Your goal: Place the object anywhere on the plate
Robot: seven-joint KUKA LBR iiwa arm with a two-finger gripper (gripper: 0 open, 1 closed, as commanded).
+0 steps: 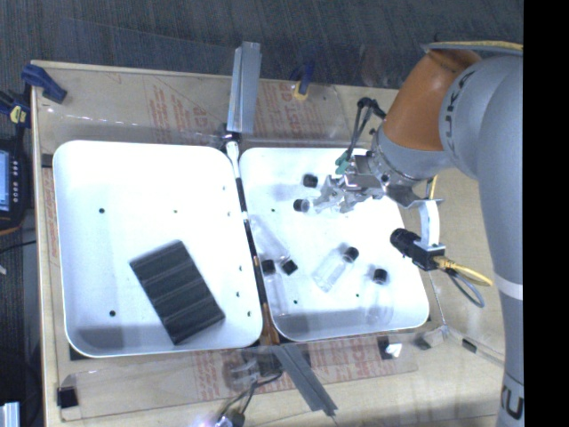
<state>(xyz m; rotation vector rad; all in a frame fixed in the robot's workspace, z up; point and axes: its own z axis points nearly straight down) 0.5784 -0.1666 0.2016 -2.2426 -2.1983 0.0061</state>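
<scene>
Over the right bin (pixel 404 314) the grey arm hangs with its gripper (pixel 342 194) low near the far side; can't tell its state from here. A clear plastic bottle (pixel 331 269) with a black cap lies tilted on the glossy white floor, apart from the gripper. In the left bin (pixel 80 176) sits a dark ribbed rectangular plate (pixel 176 290), angled.

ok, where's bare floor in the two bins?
Left white bin: bare above and left of the dark ribbed rectangular plate. Right white bin: crowded, clear black-capped bottles mid-floor, gripper at the top; only slim gaps between them.
</scene>
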